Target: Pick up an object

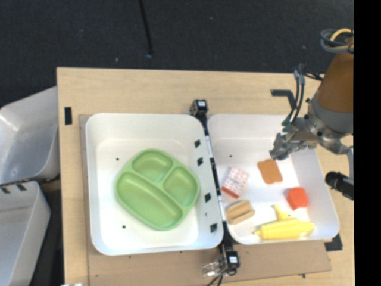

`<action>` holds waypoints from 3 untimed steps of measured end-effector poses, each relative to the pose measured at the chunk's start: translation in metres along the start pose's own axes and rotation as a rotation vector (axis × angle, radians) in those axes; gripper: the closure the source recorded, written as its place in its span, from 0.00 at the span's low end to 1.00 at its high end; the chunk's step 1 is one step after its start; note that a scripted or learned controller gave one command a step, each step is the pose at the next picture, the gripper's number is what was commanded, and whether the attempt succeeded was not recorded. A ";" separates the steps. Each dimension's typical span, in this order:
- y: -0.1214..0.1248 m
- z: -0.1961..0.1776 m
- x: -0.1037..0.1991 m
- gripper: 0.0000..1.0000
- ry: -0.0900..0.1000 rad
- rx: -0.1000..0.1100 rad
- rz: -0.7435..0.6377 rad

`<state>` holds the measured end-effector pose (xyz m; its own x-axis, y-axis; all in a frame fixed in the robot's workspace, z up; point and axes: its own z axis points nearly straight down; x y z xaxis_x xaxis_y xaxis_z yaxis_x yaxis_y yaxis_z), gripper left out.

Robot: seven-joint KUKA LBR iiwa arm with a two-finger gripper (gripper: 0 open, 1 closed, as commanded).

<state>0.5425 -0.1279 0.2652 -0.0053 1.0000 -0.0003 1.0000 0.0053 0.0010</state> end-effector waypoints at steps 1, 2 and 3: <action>0.012 -0.005 0.054 1.00 0.001 -0.001 -0.003; 0.014 0.010 0.103 1.00 0.001 0.001 -0.001; 0.018 0.004 0.157 1.00 0.001 0.000 -0.002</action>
<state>0.5593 0.0293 0.2607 -0.0077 1.0000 0.0012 1.0000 0.0077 0.0014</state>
